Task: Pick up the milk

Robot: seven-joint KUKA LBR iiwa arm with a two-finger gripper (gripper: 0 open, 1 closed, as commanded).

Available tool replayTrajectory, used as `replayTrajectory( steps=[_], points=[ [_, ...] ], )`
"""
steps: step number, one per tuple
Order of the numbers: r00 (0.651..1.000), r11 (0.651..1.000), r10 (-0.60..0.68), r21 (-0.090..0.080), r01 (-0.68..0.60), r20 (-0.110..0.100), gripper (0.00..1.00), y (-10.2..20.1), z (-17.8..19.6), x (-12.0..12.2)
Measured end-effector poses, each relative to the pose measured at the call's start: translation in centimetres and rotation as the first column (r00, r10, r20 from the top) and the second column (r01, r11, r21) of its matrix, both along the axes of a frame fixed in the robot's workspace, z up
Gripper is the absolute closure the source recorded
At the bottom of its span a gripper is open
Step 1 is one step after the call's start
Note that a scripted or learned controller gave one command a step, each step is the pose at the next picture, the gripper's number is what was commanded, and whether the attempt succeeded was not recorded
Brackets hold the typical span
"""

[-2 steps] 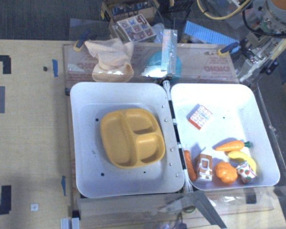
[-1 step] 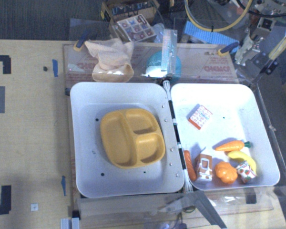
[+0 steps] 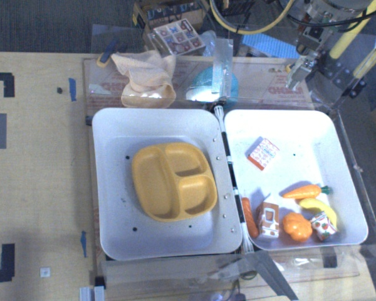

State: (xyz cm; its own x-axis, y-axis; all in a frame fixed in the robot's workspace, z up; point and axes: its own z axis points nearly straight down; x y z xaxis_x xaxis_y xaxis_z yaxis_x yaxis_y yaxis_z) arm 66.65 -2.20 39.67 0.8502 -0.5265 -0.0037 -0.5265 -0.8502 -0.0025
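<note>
L bin [image 3: 106,168] has yellow tray [image 3: 173,180]. R bin [image 3: 338,143]: milk [image 3: 268,221] at front edge btwn sausage [image 3: 249,217] & orange [image 3: 296,226], untouched. Gripper [image 3: 299,72] up past bin's back edge, well apart from milk; open/shut can't tell. Pick not started.

Two shallow white bins sit side by side on the desk [image 3: 37,168]: a left bin [image 3: 106,187] and a right bin [image 3: 338,149]. The left bin contains one item, a yellow divided plate [image 3: 173,180]. The right bin contains seven items: one red-and-white patterned box [image 3: 263,153], one carrot [image 3: 304,190], one banana [image 3: 321,208], one orange [image 3: 297,227], one sausage [image 3: 249,217], and two small cartons, a brown carton [image 3: 269,221] and a white carton [image 3: 323,225].
</note>
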Motion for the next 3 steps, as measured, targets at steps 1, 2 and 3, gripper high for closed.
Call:
replayTrajectory(
  steps=[1, 2, 3],
  points=[
    [1.000, 1.000, -0.007, 0.005, 0.007, 0.001, 1.00, -0.1, 1.1, 0.1],
    [1.000, 1.000, -0.012, 0.010, 0.012, 0.003, 1.00, 0.0, 2.2, 0.1],
    [1.000, 1.000, -0.018, 0.015, 0.018, 0.005, 1.00, -0.1, 3.3, 0.2]
  ],
)
